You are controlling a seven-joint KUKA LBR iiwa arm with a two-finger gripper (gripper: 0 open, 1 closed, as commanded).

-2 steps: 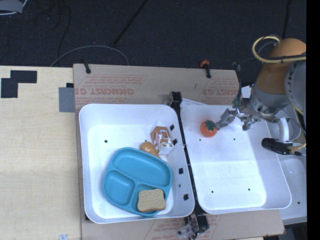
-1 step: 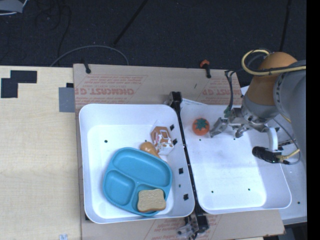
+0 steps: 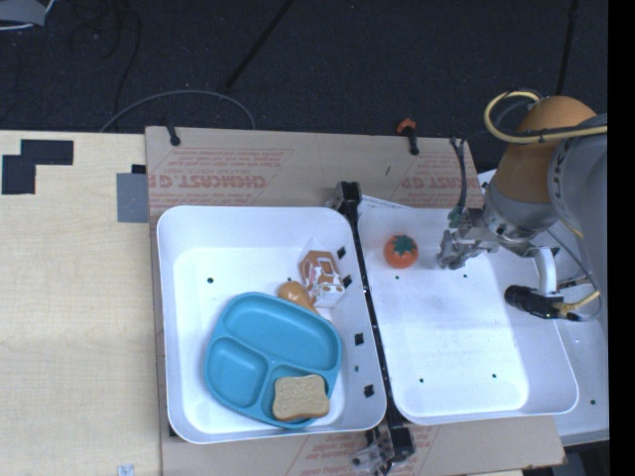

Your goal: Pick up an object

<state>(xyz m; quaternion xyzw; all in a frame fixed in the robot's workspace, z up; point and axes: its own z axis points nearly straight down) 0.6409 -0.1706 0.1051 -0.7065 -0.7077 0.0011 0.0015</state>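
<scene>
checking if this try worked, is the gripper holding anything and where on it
Nothing is held. The gripper hangs over the right bin, apart from the orange tomato-like toy, which lies beside it.

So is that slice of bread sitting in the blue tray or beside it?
In it. The bread slice lies in a near-corner compartment of the blue tray, within its raised rim, in the left bin.
</scene>
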